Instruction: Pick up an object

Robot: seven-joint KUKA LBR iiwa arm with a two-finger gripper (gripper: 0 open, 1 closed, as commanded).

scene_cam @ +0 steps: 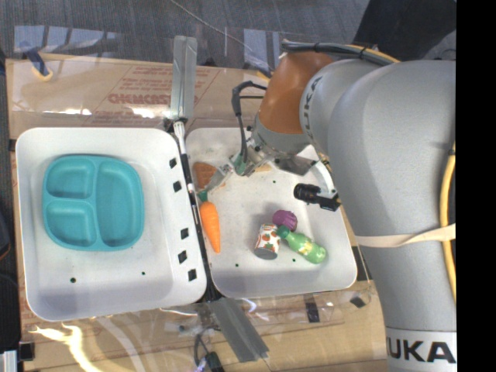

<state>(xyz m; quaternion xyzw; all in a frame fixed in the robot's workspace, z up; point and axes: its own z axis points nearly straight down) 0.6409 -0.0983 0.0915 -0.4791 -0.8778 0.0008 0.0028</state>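
Observation:
The right bin [232, 281] holds an orange carrot [211, 225] lying along its left wall. A brown, bread-like piece [203, 174] sits in the bin's upper left corner. Near the middle stands a small printed can [267, 241], with a green bottle-shaped toy [306, 247] and a purple piece [284, 219] just to its right. My gripper [225, 173] is low in the bin's upper left, right beside the brown piece and just above the carrot's top. I cannot tell whether it touches either one.
A teal divided plate [93, 201] lies in the left bin [101, 297]. The grey arm [372, 153] covers the right bin's upper right part. A metal divider [184, 84] stands between the bins at the back.

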